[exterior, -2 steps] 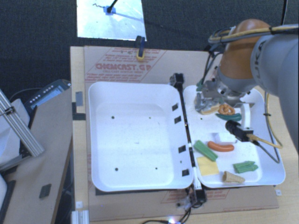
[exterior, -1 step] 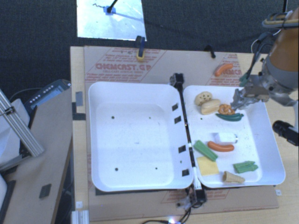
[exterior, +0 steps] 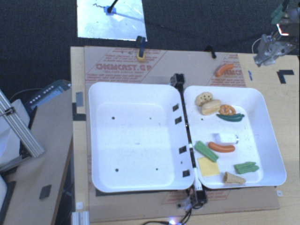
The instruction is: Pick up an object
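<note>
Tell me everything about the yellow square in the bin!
The yellow square looks like a flat slice of toy cheese, plain pale yellow and smooth like plastic. It lies flat near the front left of the right bin. A green strip touches or overlaps its top edge, and a tan cone lies just to its right.

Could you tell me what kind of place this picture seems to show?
Probably a robot test bench in a lab: two white bins side by side on a board, toy food such as a sausage in one, and the pincer at the edge.
</note>
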You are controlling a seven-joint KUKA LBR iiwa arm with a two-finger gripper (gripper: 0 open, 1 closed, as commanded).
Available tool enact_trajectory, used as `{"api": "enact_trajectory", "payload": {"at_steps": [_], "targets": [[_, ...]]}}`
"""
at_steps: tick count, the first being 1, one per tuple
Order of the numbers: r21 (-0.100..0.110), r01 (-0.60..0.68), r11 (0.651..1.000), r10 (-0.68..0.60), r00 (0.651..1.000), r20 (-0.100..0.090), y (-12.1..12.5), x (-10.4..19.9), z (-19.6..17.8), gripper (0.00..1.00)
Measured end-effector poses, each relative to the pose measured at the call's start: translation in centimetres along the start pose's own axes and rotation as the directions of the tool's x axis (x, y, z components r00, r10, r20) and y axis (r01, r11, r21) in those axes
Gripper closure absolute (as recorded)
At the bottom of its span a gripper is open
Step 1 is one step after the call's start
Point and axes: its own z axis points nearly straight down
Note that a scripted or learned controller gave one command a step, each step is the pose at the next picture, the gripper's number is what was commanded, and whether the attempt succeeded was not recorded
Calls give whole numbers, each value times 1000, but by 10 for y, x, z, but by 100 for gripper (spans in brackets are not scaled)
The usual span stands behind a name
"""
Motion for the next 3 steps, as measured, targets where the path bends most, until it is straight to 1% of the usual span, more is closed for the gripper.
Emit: {"api": "enact_trajectory", "payload": {"at_steps": [1,2,3], "targets": [[20,3,1000,-3,1000,-1,105,78,85,100],[25,9,1000,-9,1000,-4,111,225,154,100],[3,1,1000,-1,1000,-9,58,247,0,100]]}}
